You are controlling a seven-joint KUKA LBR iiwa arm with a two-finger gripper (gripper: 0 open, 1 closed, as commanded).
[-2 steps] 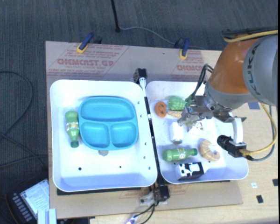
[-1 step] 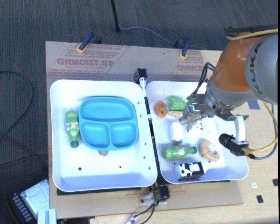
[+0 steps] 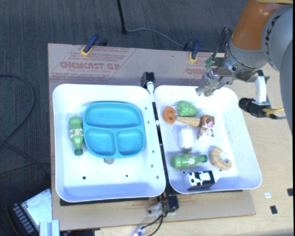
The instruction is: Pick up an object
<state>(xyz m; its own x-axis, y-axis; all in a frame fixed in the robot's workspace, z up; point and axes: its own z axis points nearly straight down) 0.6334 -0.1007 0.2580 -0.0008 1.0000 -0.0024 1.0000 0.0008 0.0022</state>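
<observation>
The right bin (image 3: 246, 132) holds several small items: an orange slice (image 3: 169, 114), a leafy green piece (image 3: 187, 107), a tan cone (image 3: 188, 121), a brown and white packet (image 3: 206, 126), a white cylinder (image 3: 186, 140), a green bottle (image 3: 188, 160), a tan pastry (image 3: 220, 158) and a black-and-white block (image 3: 200, 179). My gripper (image 3: 208, 86) hangs over the far rim of this bin, beyond the leafy piece, and touches none of the items. Nothing shows in it.
The left bin (image 3: 64, 176) holds a blue divided tray (image 3: 114, 129) and a second green bottle (image 3: 76, 135) along its left side. A black divider (image 3: 156, 127) runs between the bins. Clamps sit at the board's far edge.
</observation>
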